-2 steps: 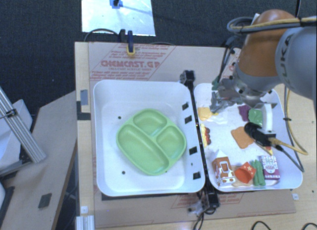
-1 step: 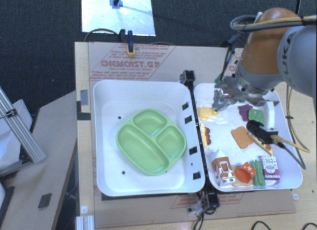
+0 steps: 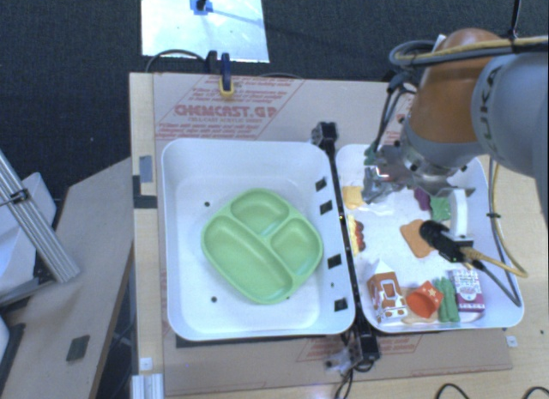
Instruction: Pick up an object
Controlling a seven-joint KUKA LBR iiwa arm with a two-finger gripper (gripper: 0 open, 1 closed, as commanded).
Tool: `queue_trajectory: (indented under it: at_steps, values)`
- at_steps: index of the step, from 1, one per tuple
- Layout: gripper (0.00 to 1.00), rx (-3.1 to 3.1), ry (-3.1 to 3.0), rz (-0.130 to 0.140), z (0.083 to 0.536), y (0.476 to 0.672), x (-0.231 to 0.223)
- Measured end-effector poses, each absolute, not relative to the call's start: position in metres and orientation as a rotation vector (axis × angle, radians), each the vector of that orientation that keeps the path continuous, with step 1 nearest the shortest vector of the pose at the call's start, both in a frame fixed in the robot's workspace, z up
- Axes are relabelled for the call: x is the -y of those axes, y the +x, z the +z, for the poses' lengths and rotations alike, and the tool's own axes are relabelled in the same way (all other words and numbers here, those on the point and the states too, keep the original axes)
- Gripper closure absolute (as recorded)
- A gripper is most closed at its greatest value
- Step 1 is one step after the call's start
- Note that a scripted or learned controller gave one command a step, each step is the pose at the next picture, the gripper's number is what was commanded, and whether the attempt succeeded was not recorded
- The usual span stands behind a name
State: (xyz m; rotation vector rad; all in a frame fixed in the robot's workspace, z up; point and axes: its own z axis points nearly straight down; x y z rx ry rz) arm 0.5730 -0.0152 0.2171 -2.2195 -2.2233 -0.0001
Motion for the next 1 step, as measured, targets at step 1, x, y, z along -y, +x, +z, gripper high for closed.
queue_trajectory:
  at_steps: [1]
  values:
    - [1.0,2.227,-2.218,-0.003,0.2149,0.5835,0.0157]
